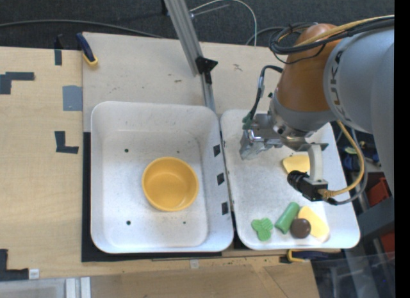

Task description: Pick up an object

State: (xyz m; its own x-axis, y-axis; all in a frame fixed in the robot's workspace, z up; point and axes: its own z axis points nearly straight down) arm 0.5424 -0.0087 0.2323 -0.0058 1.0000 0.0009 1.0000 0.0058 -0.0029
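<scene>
My gripper [251, 146] hangs over the upper left part of the right bin [256, 191], close to the wall between the two bins. I see nothing in it. A flat yellow piece [296, 163] lies just to its right, partly under the arm. Along the bin's front edge sit a green leafy item [261, 228], a green cylinder [287, 216], a brown ball [300, 228] and a yellow object [317, 222], all well below the gripper.
The left bin [115, 162] holds a yellow bowl [170, 183] near its middle. A slanted metal pole [186, 24] runs from the top down to the bins' shared back corner. Cables loop around the wrist.
</scene>
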